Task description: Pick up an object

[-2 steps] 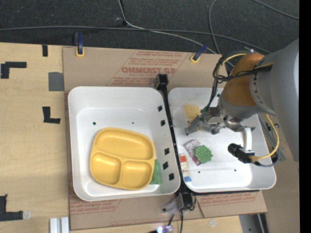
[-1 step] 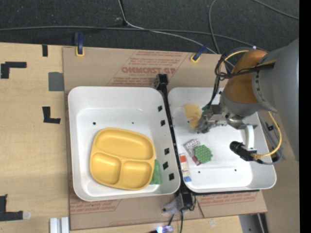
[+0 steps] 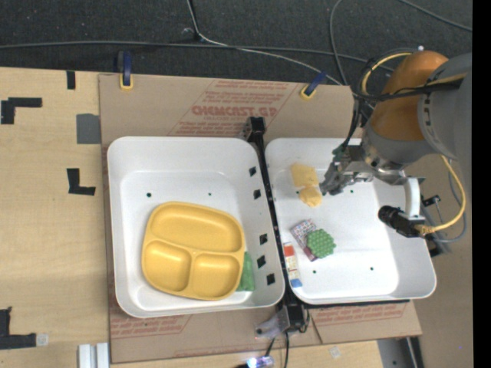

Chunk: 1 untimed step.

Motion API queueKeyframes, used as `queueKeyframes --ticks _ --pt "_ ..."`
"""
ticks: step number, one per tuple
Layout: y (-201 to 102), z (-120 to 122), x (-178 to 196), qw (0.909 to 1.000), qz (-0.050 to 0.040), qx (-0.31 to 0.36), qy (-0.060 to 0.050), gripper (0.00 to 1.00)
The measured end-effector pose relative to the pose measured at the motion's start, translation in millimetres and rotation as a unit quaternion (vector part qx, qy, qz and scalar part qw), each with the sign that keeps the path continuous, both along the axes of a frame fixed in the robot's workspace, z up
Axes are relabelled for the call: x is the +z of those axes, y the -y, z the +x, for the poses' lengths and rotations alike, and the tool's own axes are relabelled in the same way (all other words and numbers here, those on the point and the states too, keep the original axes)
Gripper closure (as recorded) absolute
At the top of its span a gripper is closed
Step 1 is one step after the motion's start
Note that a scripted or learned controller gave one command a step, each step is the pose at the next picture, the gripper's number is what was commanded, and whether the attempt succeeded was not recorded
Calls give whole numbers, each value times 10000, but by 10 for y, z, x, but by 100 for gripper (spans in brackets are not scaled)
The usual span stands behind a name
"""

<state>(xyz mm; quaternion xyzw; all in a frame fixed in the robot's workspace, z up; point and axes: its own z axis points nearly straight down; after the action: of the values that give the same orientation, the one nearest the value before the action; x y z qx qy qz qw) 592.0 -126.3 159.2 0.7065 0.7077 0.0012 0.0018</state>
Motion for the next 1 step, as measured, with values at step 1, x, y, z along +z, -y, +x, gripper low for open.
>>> queueKeyframes --ticks 1 --pt "66 79 580 10000 -5 -3 6 100"
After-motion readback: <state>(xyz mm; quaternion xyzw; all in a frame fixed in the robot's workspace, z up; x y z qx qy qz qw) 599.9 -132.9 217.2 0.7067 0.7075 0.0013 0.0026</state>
